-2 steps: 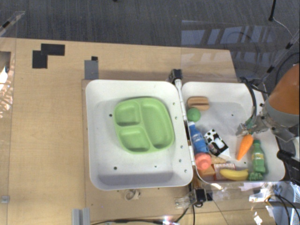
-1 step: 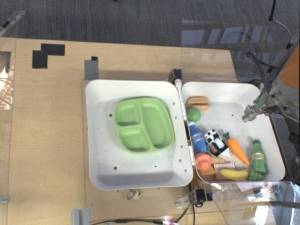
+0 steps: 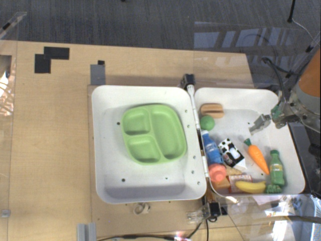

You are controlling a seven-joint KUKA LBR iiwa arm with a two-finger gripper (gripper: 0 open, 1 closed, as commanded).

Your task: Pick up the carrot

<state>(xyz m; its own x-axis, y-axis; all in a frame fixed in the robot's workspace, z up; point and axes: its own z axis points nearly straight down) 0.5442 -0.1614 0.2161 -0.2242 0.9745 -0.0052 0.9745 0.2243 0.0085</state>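
Observation:
The orange carrot (image 3: 258, 157), with a green top, lies at a slant in the right bin (image 3: 235, 100), between a black-and-white toy and a green bottle. My gripper (image 3: 262, 122) hangs over the right side of that bin, up and slightly to the right of the carrot's green end and apart from it. Nothing is seen in the gripper. The grey arm comes in from the right edge.
Around the carrot lie a black-and-white cow toy (image 3: 230, 152), a green bottle (image 3: 276, 169), a banana (image 3: 250, 187), a pink cup (image 3: 217, 173), a blue bottle (image 3: 212, 152), a green ball (image 3: 207, 122) and a bun (image 3: 211, 109). The left bin (image 3: 108, 134) holds a green divided plate (image 3: 153, 133).

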